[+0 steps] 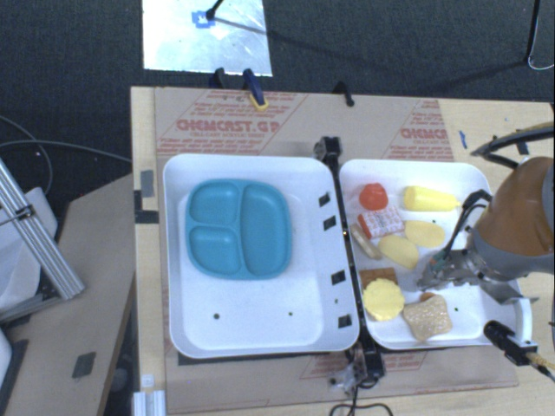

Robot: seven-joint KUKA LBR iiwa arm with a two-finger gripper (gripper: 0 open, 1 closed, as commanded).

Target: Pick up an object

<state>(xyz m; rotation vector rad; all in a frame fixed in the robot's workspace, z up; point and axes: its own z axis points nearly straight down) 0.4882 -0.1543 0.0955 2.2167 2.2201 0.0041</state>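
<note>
While the arm (pixel 520 224) reached in from the right, its fingers (pixel 436 276) hung low over the right bin (pixel 473 176), probably lining up a grab; whether they were apart was unclear. Crowded toy food lay close: bread slice (pixel 427 316), yellow disc (pixel 383 300), tomato (pixel 373 196). A blue plate (pixel 238 230) sat in the left bin (pixel 178 189).

Right bin (pixel 473 176) holds toy foods: red tomato (pixel 374 196) and yellow corn (pixel 428 199) along the far side; a red-and-white pack (pixel 381 224) and two pale yellow pieces (pixel 424 233) (pixel 398 250) mid-bin. Nearer the front lie a brown square (pixel 379 277), a round yellow piece (pixel 383 300) and a tan, speckled bread piece (pixel 427 316), all lying flat.
</note>
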